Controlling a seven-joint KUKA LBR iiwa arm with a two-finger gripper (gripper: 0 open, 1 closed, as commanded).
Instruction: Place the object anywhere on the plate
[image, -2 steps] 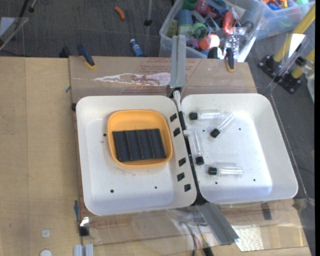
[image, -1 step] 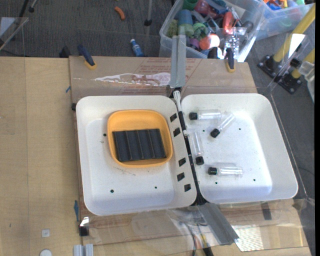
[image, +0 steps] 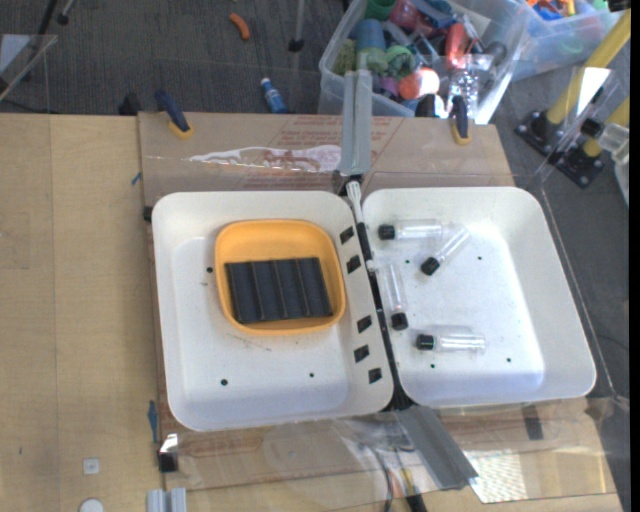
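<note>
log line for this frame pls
plate: left bin, holds black block | vials: four, loose in right bin | placement: not yet done

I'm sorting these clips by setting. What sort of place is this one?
Most likely a robotics lab or workshop. Two white bins sit taped side by side on a wooden bench, one holding an orange plate, the other clear vials. Behind the bench, a clear plastic tub brims with colourful toys.
</note>
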